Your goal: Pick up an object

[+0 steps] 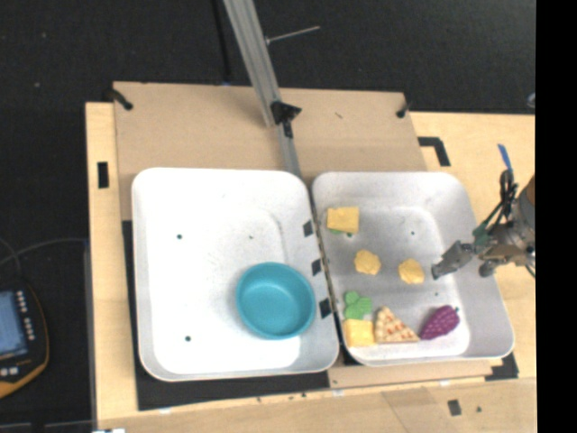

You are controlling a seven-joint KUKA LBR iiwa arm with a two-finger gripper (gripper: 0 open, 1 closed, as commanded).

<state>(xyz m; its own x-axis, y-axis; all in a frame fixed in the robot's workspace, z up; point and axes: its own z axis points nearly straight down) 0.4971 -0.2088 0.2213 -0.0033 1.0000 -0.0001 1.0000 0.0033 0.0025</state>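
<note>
Nearest candidate: small yellow lump [411, 271], right bin [482, 242], mid-floor, just beside the end effector [448, 264]. Probably light, rigid toy food, rounded and maybe slippery; pinch across its narrow middle. Second yellow lump [366, 262] close by; purple grapes [439, 322] and pizza slice [393, 327] near front wall. Blue bowl [270, 299] in left bin. End effector's open-or-closed state: cannot tell.
</note>
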